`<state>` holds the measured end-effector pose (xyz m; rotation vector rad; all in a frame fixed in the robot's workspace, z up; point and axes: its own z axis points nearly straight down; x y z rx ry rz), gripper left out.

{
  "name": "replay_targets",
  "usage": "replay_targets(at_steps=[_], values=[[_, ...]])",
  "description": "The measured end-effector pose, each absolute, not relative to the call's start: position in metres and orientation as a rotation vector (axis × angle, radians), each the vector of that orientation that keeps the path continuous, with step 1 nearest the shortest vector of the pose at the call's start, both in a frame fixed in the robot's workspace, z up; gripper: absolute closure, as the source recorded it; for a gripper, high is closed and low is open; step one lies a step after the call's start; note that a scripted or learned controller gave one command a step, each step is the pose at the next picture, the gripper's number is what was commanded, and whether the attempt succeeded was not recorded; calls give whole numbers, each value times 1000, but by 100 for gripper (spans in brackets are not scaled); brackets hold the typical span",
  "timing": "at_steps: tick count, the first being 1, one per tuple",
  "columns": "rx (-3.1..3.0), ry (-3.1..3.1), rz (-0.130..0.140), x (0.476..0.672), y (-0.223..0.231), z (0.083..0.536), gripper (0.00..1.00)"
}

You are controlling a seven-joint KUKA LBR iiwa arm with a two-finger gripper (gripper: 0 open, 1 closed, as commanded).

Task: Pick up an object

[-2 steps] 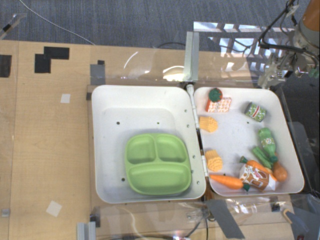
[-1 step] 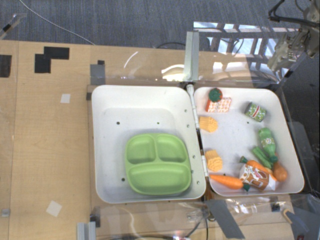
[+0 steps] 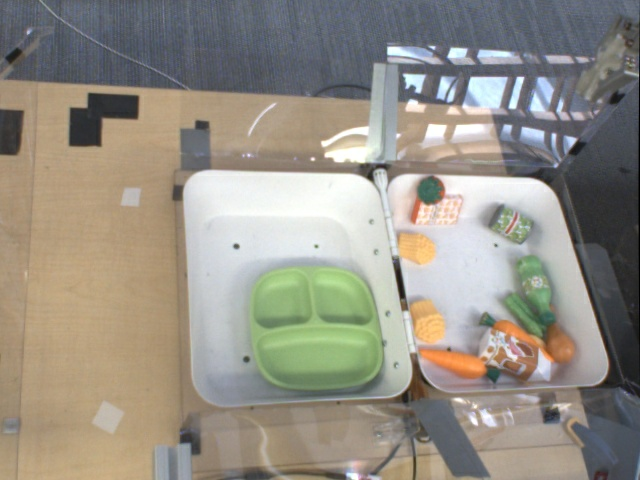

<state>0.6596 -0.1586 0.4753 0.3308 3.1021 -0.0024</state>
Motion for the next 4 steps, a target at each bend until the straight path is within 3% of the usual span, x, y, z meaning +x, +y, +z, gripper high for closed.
replay_targets(at_steps=[1,2,3,4], values=[[-388,3107,-5,660,-206,444,100],[-303,3128,7,670,-180,305,100],[-174,3118,-4,671,-154,369,100],[-70,3122,-5,670,-161,437,100]])
